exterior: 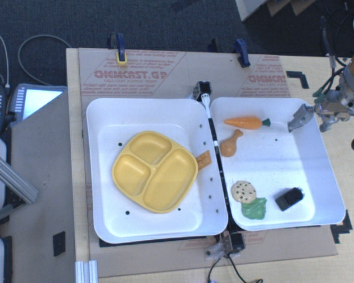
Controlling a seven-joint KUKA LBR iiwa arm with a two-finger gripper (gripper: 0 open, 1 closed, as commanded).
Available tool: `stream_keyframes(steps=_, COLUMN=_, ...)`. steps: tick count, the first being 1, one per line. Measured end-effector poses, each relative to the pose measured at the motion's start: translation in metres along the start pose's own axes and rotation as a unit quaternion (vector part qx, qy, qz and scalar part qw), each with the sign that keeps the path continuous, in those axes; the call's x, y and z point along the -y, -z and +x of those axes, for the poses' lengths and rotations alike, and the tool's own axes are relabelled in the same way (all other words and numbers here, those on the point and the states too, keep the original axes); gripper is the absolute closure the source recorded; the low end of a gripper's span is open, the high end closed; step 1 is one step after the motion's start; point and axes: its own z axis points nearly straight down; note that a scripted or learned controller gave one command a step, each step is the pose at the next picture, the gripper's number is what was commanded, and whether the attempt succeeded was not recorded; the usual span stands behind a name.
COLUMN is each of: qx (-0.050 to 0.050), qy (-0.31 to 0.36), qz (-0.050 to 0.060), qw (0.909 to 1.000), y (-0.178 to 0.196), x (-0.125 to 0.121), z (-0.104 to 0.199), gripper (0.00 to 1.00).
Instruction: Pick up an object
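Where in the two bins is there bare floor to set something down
Right bin: the middle, between carrot above and black block below. Left bin: only strips around the yellow plate. Crowded along the divider: drumstick, cookie, green piece.

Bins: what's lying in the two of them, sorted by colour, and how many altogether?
Yellow: 1, the plate
Orange: 1, the carrot
Tan or brown: 3, the drumstick, the cookie, the small cracker
Green: 1, the leaf
Black: 1, the block
Total: 7
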Motion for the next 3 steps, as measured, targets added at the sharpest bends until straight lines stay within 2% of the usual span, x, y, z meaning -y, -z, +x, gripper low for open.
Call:
stream_keyframes(steps=1, qx=0.002, qy=0.002, qz=-0.007, qw=1.0, y=0.008, x=-0.003, z=0.001, gripper=0.0)
stream_keyframes(steps=2, qx=0.001, qy=0.002, qz=-0.004, qw=1.0, y=-0.042, x=0.003, z=0.009, gripper=0.0)
stream_keyframes(steps=3, qx=0.001, qy=0.002, qz=-0.004, qw=1.0, y=-0.086, x=-0.001, z=0.01, gripper=0.0)
